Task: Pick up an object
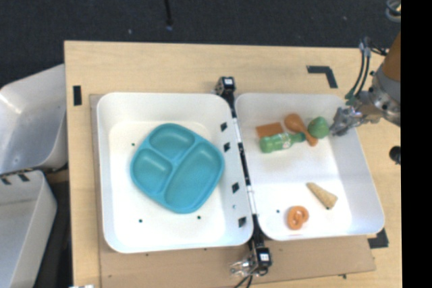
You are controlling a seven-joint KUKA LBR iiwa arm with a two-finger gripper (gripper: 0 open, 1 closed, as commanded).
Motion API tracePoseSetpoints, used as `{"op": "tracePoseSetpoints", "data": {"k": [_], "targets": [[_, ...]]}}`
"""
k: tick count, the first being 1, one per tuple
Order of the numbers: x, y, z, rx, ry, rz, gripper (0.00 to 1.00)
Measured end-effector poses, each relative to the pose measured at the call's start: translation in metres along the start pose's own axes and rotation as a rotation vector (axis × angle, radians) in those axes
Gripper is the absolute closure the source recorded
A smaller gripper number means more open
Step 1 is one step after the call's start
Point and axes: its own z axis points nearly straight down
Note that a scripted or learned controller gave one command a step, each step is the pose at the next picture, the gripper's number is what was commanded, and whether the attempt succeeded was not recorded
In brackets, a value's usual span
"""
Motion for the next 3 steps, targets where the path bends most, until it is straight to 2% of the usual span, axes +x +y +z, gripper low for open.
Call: {"op": "tracePoseSetpoints", "data": {"k": [1, 3], "targets": [[0.050, 0.003, -0.009, 0.002, 0.002, -0.007, 1.00], [0.152, 0.023, -0.001, 0.004, 0.002, -0.006, 1.00]]}}
